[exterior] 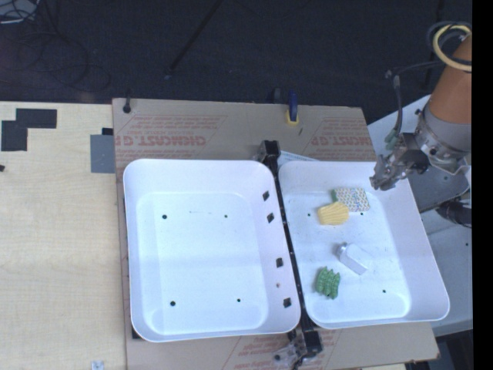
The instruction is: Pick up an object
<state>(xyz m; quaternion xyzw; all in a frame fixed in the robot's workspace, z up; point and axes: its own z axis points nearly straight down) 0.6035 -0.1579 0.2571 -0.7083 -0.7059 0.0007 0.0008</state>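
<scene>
I count two shallow white plastic bins: left bin [146, 206], right bin [416, 284]. In the right one I see four items: one yellow ridged block [333, 214], one speckled white-and-blue pad [352, 199], one small grey oblong piece [351, 259], one green knobbly lump [327, 282].

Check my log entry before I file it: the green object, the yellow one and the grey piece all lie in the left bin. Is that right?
Wrong bin. The camera view shows the green object, the yellow one and the grey piece all lying in the right bin.

White bins [200, 199]; yellow block [333, 215]; green toy [327, 282]
</scene>
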